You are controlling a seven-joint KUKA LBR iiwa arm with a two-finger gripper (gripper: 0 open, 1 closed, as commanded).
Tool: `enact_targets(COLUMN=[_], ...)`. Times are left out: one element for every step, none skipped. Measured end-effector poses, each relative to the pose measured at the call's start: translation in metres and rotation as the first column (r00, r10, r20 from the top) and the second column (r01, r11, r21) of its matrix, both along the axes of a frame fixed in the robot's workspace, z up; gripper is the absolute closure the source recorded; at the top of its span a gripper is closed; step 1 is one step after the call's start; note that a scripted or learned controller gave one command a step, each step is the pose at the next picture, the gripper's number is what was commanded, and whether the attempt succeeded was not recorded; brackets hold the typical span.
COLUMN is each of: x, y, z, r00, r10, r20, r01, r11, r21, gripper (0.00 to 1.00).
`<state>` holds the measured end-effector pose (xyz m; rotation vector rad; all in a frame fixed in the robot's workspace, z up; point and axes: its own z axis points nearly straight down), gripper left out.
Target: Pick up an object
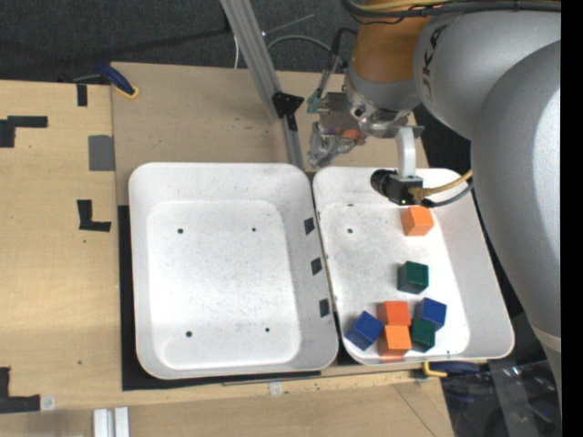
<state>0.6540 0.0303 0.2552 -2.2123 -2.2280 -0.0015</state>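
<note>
Clustered blocks (398,325) crowd the right bin's (483,271) near end; the gripper (330,144), finger state indiscernible, best targets the isolated orange cube (417,220).

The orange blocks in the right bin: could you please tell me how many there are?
3. One orange block sits alone near the bin's far end, and two more sit touching in the near-end cluster. Another could hide beneath the arm.
</note>
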Motion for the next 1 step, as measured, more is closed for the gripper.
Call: enact_targets(x=[0.0002], y=[0.0582], z=[0.0009], r00=[1.0], r10=[0.0], r20=[0.0], r01=[0.0], r11=[1.0], r21=[-0.001], gripper=[1.0])
